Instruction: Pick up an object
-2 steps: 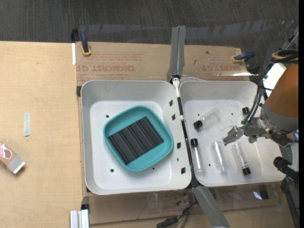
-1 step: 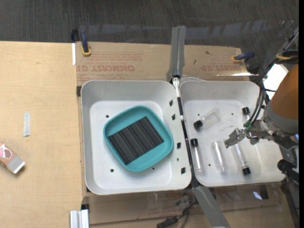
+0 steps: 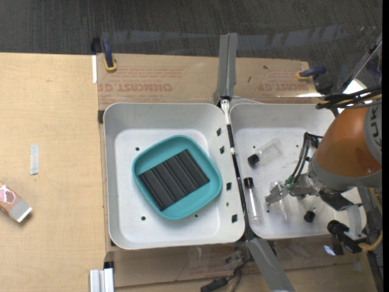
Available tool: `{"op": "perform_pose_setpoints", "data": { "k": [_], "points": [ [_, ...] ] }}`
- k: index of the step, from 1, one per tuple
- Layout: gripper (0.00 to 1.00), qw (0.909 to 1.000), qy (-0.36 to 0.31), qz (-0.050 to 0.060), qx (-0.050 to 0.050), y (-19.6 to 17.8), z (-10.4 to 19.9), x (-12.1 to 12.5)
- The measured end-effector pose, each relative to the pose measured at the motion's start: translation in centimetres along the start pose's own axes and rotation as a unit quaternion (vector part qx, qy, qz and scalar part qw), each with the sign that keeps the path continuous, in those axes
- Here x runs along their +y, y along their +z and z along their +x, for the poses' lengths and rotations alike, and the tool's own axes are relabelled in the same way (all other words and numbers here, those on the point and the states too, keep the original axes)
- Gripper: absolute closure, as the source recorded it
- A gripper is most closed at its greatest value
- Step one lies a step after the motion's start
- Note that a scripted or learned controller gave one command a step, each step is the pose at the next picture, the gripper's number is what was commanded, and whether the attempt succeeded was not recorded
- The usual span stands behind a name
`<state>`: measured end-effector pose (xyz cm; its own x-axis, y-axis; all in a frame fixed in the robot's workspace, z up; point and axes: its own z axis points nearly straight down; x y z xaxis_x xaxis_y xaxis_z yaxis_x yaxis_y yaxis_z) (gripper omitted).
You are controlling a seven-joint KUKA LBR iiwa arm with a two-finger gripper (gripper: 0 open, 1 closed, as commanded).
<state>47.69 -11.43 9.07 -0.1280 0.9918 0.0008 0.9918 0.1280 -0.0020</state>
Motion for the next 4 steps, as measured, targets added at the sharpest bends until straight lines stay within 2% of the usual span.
{"op": "perform_pose_setpoints", "data": {
  "k": [1, 2, 3, 4],
  "points": [
    [0.0, 1.0, 0.0, 0.0, 0.0, 0.0, 0.0, 0.0],
    [0.0, 0.9998, -0.019, -0.001, -0.001, -0.1, -4.3, 8.8],
    [0.0, 0.9973, -0.073, -0.001, 0.012, -0.2, -8.9, 8.6],
    [0.0, 0.9926, -0.121, -0.007, 0.013, -0.3, -9.0, 4.2]
  ]
}}
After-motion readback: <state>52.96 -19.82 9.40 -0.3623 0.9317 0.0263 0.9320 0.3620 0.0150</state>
